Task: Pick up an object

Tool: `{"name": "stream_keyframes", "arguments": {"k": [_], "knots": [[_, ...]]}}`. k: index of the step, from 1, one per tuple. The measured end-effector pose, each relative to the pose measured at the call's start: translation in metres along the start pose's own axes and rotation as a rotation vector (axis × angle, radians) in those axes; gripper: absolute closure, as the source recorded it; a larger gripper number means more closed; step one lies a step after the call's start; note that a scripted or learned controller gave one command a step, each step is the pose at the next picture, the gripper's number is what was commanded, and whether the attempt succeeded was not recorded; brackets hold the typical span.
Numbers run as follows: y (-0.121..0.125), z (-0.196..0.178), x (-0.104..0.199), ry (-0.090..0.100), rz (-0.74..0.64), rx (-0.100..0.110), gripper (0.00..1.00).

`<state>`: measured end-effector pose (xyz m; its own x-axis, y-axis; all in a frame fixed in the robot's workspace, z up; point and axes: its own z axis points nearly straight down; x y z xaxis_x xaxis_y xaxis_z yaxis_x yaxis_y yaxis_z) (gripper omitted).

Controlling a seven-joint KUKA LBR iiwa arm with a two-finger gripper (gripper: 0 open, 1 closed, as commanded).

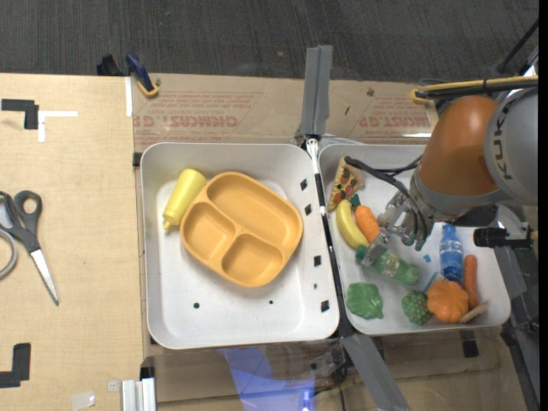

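The right bin holds a pizza slice, a banana, a carrot, a clear green bottle, a blue bottle, an orange pumpkin, broccoli and a green leaf. My gripper reaches down into this bin from the right. It sits just right of the carrot and banana, at the upper left end of the green bottle, which lies flat. Nothing is visibly lifted.
The left bin holds an orange divided plate and a yellow bottle lying at its upper left. Scissors lie on the wooden bench far left. A grey divider bar stands between the bins at the back.
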<state>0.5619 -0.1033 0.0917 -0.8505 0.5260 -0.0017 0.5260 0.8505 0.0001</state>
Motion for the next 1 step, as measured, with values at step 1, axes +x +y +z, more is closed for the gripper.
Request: {"name": "stream_keyframes", "arguments": {"k": [1], "knots": [[0.0100,-0.0003,0.0018,0.000,0.146,0.000,0.00]]}}
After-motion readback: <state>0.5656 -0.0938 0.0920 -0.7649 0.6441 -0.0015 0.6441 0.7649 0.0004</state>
